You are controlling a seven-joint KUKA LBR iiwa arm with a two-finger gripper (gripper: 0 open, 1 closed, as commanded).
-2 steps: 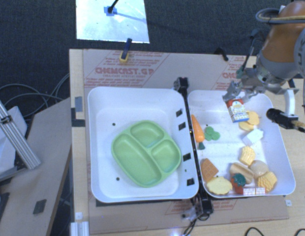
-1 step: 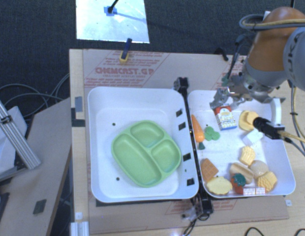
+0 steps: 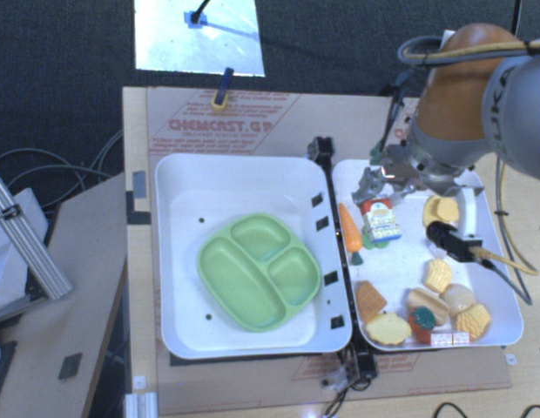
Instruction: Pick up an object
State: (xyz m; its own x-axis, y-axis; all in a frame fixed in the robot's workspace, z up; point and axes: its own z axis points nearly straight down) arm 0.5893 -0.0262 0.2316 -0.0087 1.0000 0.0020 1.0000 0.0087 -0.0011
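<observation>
Faintly, red "GHEMCAST GP" lettering marks the cardboard sheet [image 3: 226, 120] under both bins.

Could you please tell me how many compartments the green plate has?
3: one long compartment on the plate's left side, one at its top, one on its right. None appear hidden.
</observation>
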